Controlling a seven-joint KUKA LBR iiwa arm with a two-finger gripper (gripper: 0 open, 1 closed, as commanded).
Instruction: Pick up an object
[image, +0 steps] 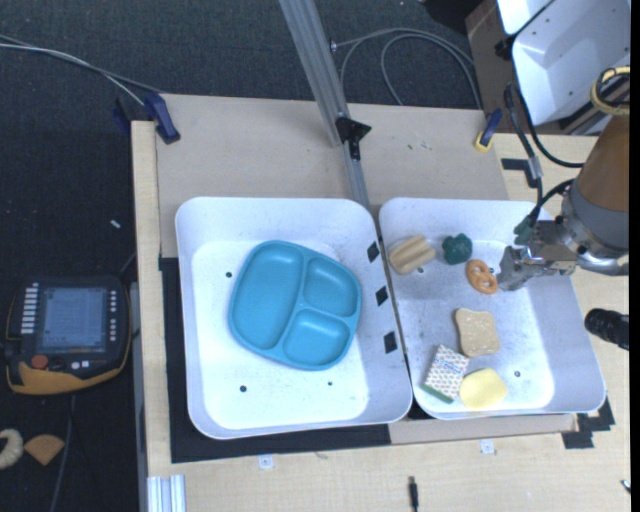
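The right bin (560, 330) holds several small items: a tan bread roll (409, 253), a dark green lump (457, 248), an orange pretzel (482, 276), a slice of toast (477, 331), a patterned green-and-white sponge (445, 373) and a yellow lemon-like piece (483, 388). My gripper (517, 270) hangs over the right bin's upper right part, just right of the pretzel. Nothing shows between its fingers. The left bin (205, 400) holds a blue divided plate (296, 303).
A slanted metal pole (325, 75) crosses above the seam between the bins. Blue clamps (160, 118) sit at the bench's back corners. A teach pendant (68, 330) lies left of the bench. Cables (420, 60) loop behind the right bin.
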